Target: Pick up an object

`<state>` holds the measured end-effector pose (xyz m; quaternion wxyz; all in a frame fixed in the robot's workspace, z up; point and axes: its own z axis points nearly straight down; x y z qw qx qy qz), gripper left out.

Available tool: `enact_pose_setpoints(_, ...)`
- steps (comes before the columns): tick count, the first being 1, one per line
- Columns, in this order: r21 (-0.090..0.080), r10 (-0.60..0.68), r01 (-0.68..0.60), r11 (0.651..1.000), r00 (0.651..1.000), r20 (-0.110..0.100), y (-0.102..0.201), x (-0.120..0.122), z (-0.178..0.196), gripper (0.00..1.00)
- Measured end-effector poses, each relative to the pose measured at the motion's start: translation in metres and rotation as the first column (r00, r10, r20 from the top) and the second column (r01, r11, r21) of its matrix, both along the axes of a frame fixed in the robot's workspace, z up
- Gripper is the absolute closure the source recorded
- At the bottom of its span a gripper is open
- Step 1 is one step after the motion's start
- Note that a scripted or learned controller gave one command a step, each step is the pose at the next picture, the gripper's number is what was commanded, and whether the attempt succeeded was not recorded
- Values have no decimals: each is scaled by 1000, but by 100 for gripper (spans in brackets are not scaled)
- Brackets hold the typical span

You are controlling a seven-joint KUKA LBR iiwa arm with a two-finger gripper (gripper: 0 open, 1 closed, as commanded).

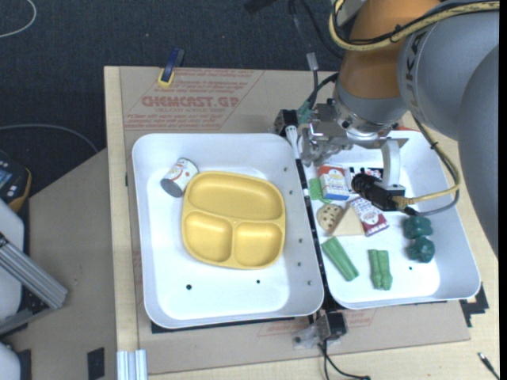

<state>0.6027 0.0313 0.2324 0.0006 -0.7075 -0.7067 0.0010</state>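
The grey arm with its orange band [380, 30] came in from the right and hung over the far end of the right-hand white bin [455, 271], wrist low, as though lined up for a drop onto the clutter below. The pincer [337, 145] sat at the bin's far left corner, just above the small items, and from where I stood I could not tell how it was set, the wrist housing covering it. Nothing showed held in it.

Take the yellow three-compartment plastic tray [234, 218] as the landmark. It lay flat in the middle of the left-hand white bin [158, 291], taking most of the floor there. Just off its far left corner a small cup-like white and grey container [178, 176] lay tipped on its side, touching or nearly touching the tray rim.

Everything else worth grabbing was to the right of the tray, across the divide between the bins. Nearest were a small red, white and blue packet [335, 182] and a tan wedge with dark spots [329, 218], then a red and white packet [370, 216]. Toward the near edge lay two green stick-shaped pieces [341, 258], [381, 269], and well to the right two dark teal lumps [417, 228], [421, 250].

My guess was that the packet by the pincer was the likely target, being closest beneath it. The crowding looked risky: neighbours pressed close together, leaving little room for a clean grip.
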Motion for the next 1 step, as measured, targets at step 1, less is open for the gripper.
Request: enact_pose_setpoints(1, 1, 1, -1, 1000, 1000, -3, 7, -10, -12, 100)
